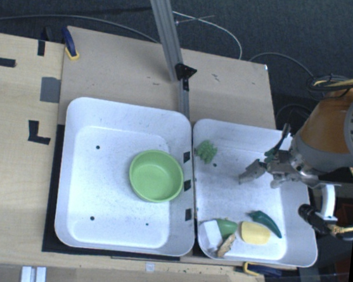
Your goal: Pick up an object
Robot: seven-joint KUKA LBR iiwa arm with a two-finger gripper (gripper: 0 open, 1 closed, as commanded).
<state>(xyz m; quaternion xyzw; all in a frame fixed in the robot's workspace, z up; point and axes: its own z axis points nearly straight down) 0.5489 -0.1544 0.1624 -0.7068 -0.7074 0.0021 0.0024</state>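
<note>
Reaching in over the right bin (291,247), our gripper (252,173) hangs with fingers spread, grasping nothing. Near us lie a yellow object (254,233) and a dark green pepper (267,222).

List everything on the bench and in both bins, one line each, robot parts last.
bins: 2, white, side by side on the bench
bowl: 1, light green, in the left bin, toward its right side
small leafy item: 1, green, upper left of the right bin
dark green item: 1, long and tapered, near the front of the right bin
yellow item: 1, rounded, front of the right bin, beside the dark green one
green and white item: 1, front left of the right bin
tan stick-like item: 1, front left corner of the right bin
clamp: 1, blue and yellow, bench's far left corner
pole: 1, grey, slanting above the bins
gripper: 1, grey, above the right bin, nothing seen between its fingers
arm: 1, grey with orange band, entering from the right
</note>
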